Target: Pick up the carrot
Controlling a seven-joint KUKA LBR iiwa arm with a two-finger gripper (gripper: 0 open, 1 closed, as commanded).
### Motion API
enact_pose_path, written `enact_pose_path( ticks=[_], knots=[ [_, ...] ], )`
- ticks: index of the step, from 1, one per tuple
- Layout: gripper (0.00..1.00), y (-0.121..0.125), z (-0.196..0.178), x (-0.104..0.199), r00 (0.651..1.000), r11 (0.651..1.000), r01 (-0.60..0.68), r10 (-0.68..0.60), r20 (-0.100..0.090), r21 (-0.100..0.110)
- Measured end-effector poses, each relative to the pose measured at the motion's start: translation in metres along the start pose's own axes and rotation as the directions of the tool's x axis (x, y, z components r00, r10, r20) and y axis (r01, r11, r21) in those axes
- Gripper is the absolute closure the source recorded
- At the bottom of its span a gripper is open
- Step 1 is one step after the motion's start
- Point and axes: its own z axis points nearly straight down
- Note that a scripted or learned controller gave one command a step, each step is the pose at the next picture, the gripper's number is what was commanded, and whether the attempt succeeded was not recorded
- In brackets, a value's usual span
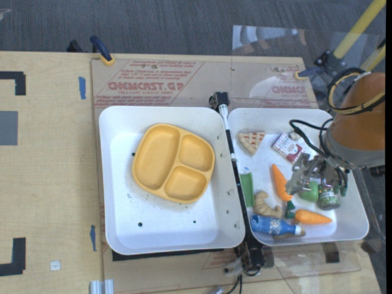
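Two carrots lay in the right bin (355, 225), and that was the first source of trouble. One carrot (280, 182) lay at a slant near the bin's middle, just left of the end effector (301, 179); the second carrot (313, 217) lay flat toward the near edge, below the end effector and just beside a blue bottle (275, 226). The task named a single carrot, so a descent aimed between the two could have closed on neither.

Whether the end effector was released or clenched could not be told (its metal parts and cables blurred together over the clutter), and nothing orange showed within it, so no grasp could be claimed.

Crowding was the likelier cause of a miss. A green jar (327, 196) and a green object (309, 192) sat right under the wrist, touching or nearly touching the tooling, and either could have been nudged or caught instead. The slanted carrot, smooth and tapered, would probably have rolled or squirted sideways if pinched near its tip. A pale knobbly piece (264, 204) and a green tube (246, 187) close by left little room for it to slide freely.

The left bin (116, 182) with its yellow divided plate (173, 162) stood well apart on the counter and played no part.
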Motion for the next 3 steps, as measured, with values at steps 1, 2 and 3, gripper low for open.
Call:
enact_pose_path(
  ticks=[1, 2, 3],
  knots=[
    [1.00, 0.020, 0.055, 0.030, 0.997, 0.997, 0.076, -0.076, 0.002, 0.000],
    [0.00, 0.020, 0.055, 0.028, 0.997, 0.997, 0.077, -0.077, 0.006, 0.000],
    [1.00, 0.021, 0.045, 0.028, 0.997, 0.997, 0.078, -0.078, 0.009, 0.000]
  ],
)
